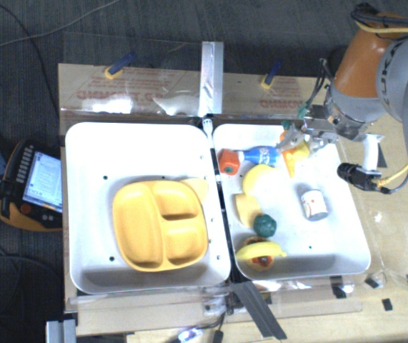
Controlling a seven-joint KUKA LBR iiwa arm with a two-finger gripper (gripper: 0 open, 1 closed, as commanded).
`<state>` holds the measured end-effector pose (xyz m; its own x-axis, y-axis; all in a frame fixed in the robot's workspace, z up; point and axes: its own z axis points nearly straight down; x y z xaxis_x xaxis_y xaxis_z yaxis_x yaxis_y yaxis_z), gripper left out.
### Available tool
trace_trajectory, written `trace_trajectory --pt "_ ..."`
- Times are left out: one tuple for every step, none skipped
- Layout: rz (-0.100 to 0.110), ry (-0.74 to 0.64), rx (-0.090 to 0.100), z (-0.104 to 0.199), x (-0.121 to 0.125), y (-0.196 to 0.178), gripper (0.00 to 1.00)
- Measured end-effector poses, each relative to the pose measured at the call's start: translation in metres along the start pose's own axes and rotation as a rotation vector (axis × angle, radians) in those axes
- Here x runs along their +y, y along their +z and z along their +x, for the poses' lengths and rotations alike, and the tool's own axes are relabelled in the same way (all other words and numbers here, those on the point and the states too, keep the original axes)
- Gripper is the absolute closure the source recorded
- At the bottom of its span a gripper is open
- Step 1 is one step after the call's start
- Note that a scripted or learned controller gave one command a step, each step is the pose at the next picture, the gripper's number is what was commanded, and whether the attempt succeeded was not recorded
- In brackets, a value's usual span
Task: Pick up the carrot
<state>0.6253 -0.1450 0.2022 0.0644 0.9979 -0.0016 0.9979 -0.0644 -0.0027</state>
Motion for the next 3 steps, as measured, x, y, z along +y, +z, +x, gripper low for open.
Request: trace_trajectory --pt "0.002 0.162 0.003 0.033 0.009 0.046 1.0" --pt "0.011 0.138 -0.001 0.04 0.038 0.067 1.0" --pt "-0.001 -0.231 -0.001 0.109 0.036 0.018 1.0"
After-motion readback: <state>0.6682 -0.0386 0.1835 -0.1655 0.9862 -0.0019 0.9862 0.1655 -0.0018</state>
